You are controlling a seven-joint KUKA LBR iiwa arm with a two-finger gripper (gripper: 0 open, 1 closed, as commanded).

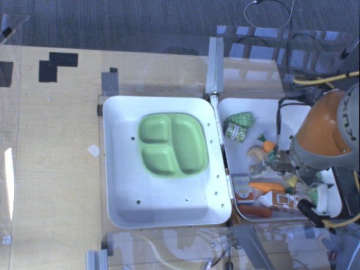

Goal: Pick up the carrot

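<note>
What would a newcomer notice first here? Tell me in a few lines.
The green divided plate stands out, sitting in the middle of the left bin. Next comes the grey arm's orange band looming over the right bin, where the carrot lies among cluttered items, with a green packet near the back.

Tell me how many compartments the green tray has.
3. The green tray in the left bin has two small compartments on its left side and one long one on its right.
</note>
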